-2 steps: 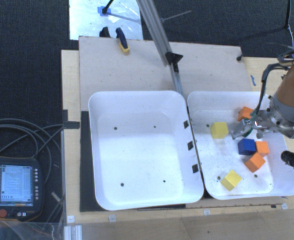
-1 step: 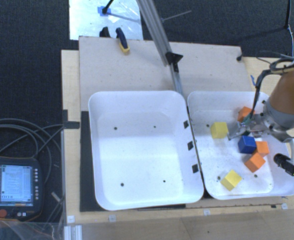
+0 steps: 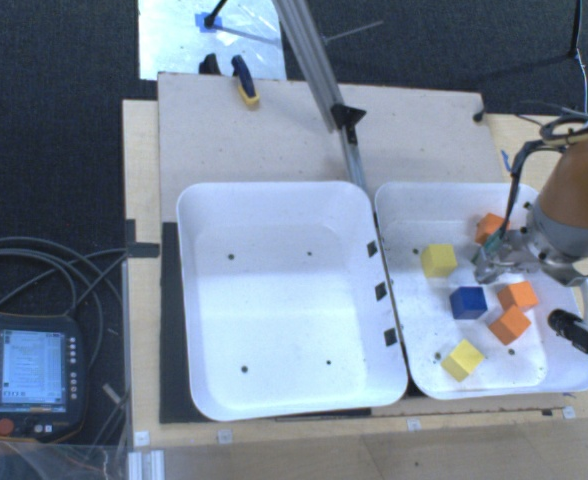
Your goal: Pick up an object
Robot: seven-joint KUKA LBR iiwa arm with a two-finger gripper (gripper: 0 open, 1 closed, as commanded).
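Apparently the jaws (image 3: 491, 264) hang just above the blue cube (image 3: 468, 302); their opening is unclear.

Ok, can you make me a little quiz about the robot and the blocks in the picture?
1. True or false: the small blue cube sits in the right-hand shallow white bin.
2. How many small yellow cubes lie in that bin?
A one
B two
C four
3. Fill in: the grey arm's two-finger gripper is low over the ______ bin.

Key:
1. true
2. B: one yellow cube near the bin's middle, another near its front edge
3. right
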